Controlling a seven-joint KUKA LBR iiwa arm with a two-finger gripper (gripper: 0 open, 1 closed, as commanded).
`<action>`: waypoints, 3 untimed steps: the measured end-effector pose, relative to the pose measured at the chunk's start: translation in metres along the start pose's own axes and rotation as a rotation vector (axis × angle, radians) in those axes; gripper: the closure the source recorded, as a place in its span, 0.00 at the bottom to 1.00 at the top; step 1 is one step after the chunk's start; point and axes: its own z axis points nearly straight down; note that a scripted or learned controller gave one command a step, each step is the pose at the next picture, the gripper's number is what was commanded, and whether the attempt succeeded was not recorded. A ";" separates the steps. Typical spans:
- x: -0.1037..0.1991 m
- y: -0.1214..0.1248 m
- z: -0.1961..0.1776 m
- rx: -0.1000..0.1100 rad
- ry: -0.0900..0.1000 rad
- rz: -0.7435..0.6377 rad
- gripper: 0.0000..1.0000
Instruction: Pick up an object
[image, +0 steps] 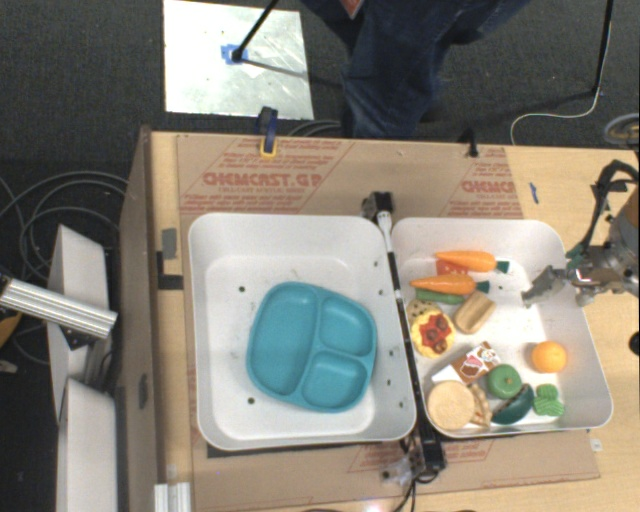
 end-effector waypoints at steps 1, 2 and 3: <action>0.047 0.051 0.061 0.000 0.002 -0.007 0.00; 0.086 0.092 0.088 -0.003 0.002 -0.006 0.00; 0.090 0.123 0.136 0.034 0.004 0.005 0.00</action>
